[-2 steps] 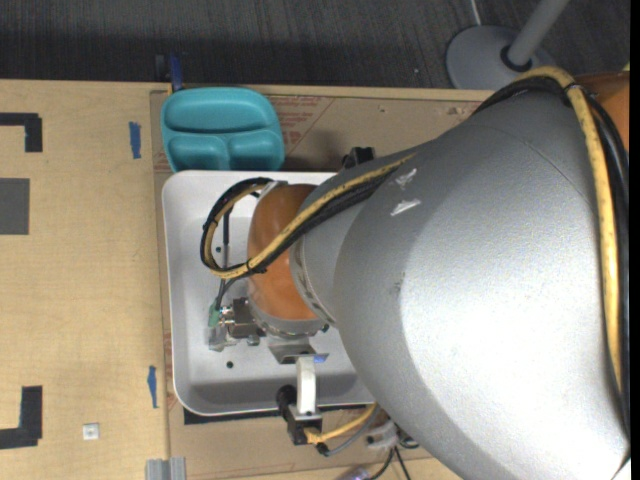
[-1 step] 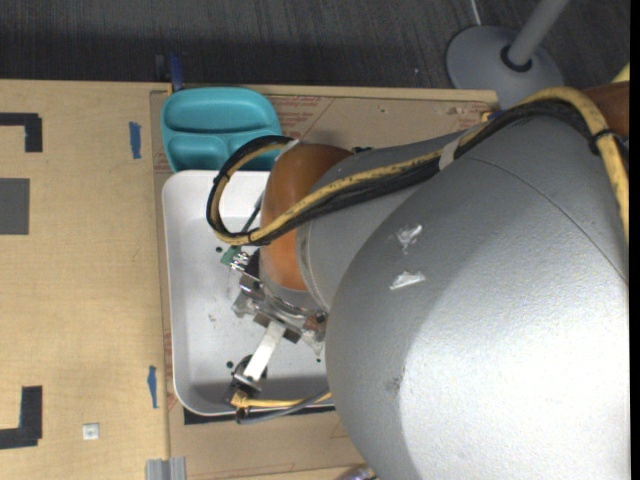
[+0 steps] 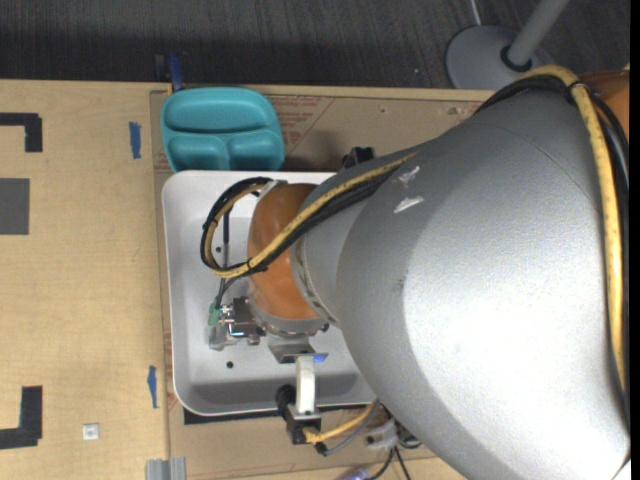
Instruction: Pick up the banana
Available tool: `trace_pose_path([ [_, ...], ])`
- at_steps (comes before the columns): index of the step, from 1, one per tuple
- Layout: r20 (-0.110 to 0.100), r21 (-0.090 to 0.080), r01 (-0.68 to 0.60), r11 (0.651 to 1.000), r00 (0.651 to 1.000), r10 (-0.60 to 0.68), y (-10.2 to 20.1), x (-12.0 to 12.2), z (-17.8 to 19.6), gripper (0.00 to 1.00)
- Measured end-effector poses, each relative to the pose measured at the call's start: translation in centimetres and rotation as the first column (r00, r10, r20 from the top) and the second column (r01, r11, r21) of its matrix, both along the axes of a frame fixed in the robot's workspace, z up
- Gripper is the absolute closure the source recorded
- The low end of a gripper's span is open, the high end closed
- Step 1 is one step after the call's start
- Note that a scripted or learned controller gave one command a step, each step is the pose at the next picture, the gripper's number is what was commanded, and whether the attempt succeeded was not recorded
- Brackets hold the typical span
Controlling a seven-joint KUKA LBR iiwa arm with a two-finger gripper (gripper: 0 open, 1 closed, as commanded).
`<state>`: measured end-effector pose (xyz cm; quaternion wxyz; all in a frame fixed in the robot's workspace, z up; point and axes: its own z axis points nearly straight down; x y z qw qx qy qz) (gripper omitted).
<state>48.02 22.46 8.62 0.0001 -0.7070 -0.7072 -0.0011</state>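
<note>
The banana's look, pose and resting place cannot be told from this view. The grey arm [image 3: 480, 268] with its orange band lies across most of the white bin [image 3: 185, 298] and hides what is under it. Two yellow curves do show: a thin loop [image 3: 222, 265] over the bin's upper left, and a short yellow piece [image 3: 335, 430] by the bin's lower edge. Both are slender and even and run alongside black lines, so they are probably cable rather than fruit
</note>
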Motion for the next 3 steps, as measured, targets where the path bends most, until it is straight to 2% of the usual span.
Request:
trace_pose_path([
  [1, -0.003, -0.003, 0.489, 0.872, 0.872, -0.489, -0.5, 0.8, 3.6, 0.00],
  [2, -0.001, -0.002, -0.083, 0.997, 0.997, 0.083, -0.2, -0.1, 10.7, 0.00],
  [3, -0.004, -0.002, -0.091, 0.996, 0.996, 0.091, -1.4, -0.2, 0.8, 0.00],
])
